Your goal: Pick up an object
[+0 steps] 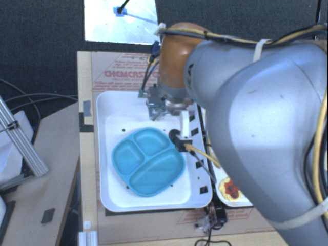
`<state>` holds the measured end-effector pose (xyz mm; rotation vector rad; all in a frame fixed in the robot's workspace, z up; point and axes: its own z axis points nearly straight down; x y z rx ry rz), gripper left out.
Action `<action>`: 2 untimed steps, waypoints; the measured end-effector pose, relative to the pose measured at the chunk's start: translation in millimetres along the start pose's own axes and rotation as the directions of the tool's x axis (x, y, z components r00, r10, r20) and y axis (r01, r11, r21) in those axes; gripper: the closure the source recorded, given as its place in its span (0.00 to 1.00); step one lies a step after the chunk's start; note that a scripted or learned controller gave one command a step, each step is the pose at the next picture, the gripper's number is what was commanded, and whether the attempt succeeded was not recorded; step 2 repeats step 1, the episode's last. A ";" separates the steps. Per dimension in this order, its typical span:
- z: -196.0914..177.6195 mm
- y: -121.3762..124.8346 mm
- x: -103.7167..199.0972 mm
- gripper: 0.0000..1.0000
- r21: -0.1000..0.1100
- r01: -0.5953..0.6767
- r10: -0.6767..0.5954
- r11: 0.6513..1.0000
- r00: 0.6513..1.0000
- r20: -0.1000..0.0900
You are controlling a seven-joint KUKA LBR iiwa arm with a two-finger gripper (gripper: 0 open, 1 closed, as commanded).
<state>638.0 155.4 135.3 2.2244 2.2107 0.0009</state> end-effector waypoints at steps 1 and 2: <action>23.0 -19.2 10.7 1.00 -0.012 0.009 -0.010 1.000 1.000 -0.007; 23.0 -19.2 10.7 1.00 -0.012 0.009 -0.010 1.000 1.000 -0.007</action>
